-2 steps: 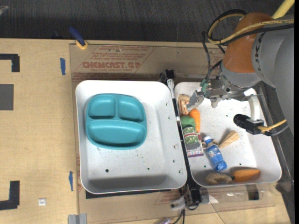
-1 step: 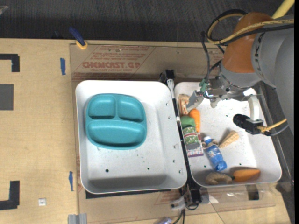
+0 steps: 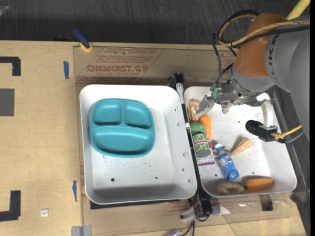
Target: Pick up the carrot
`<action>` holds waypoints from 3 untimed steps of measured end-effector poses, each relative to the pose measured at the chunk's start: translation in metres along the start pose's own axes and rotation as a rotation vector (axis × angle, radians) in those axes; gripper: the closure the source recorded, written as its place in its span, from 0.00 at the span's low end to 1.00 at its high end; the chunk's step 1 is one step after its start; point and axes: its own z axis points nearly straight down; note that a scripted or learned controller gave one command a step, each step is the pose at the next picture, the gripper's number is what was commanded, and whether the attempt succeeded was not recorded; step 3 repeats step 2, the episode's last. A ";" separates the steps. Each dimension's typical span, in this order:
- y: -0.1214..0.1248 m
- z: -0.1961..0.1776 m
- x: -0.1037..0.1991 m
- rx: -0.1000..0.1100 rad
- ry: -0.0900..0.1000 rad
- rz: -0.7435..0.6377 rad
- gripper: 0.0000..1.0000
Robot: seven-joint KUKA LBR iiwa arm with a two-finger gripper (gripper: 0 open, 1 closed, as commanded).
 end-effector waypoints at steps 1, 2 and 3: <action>-0.029 0.001 0.019 0.007 0.003 0.137 0.00; -0.034 0.094 -0.053 0.009 0.000 0.357 0.00; -0.034 0.094 -0.053 0.009 0.000 0.357 0.00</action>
